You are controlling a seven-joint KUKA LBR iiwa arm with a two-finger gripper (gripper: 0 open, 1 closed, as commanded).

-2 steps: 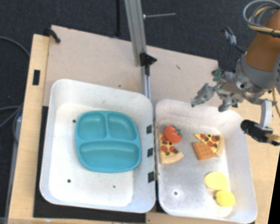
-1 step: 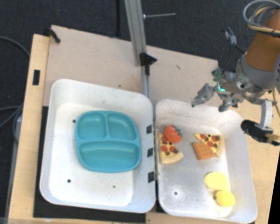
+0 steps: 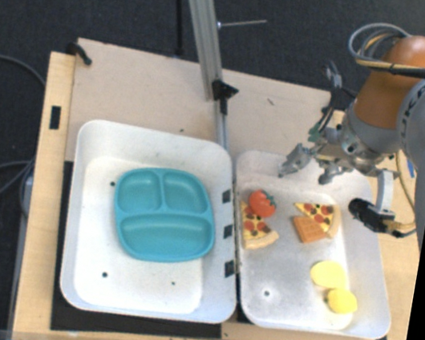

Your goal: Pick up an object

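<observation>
gripper spread open, holding nothing, above right bin | nearest: pizza slice, likely light, rigid, thin | grip across its side edges

The bench bears a left bin and a right bin.

two white bins, one teal tray, two pizza slices, one tomato, two yellow pieces.

A teal plate with 3 compartments lies in a white bin, well apart from the fingers, toward the view's lower left; a slanted aluminium rail stands near them, up-left; black cables trail farthest off.
</observation>
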